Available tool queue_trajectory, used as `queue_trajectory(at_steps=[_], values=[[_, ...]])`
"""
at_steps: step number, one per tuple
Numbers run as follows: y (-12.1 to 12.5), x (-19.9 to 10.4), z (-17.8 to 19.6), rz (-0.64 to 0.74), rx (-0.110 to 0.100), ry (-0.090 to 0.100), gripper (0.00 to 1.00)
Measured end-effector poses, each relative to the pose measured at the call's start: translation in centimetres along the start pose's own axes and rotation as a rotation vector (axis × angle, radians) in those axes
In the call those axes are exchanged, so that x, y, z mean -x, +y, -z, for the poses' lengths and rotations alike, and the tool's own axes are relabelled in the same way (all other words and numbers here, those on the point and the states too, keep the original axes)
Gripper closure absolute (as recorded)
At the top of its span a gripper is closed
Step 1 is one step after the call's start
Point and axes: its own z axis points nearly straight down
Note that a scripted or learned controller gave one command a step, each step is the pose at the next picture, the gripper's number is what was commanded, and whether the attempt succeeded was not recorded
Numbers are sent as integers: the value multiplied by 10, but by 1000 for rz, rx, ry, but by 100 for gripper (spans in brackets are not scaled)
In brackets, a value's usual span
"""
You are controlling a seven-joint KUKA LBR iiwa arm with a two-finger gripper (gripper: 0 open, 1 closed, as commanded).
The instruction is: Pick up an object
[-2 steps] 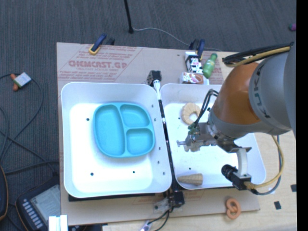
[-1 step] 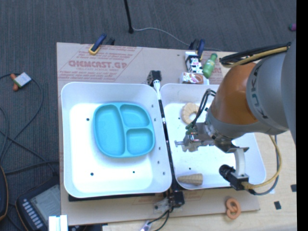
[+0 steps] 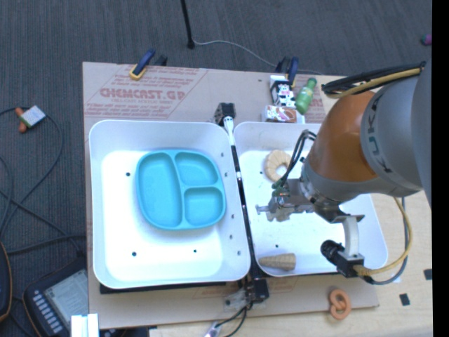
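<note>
- 2 shallow white bins are seen side by side on a brown board: the left bin [image 3: 98,188] and the right bin [image 3: 256,237].
- A light blue tray [image 3: 180,189] with 3 compartments is lying flat in the middle of the left bin.
- The right bin is reached into by the grey arm [image 3: 379,139] with its orange band, coming from the right.
- The gripper [image 3: 277,208] is held low over the middle of the right bin, pointing toward the divider between the bins.
- Whether the gripper's tips are apart or together cannot be told; nothing is seen clamped in them.
- A pale ring-shaped object [image 3: 276,163] is lying in the upper part of the right bin, just above the gripper and partly hidden by the arm.
- A tan cone-shaped object [image 3: 278,262] is lying on its side near the lower wall of the right bin, apart from the gripper.
- A green bottle [image 3: 306,95] is seen on the board beyond the right bin.
- A small orange ring [image 3: 339,303] is lying on the board below the right bin.
</note>
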Motion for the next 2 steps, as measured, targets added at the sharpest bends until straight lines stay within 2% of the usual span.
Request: queue_trajectory(at_steps=[2], values=[[0, 2, 0, 0, 0, 0, 100]])
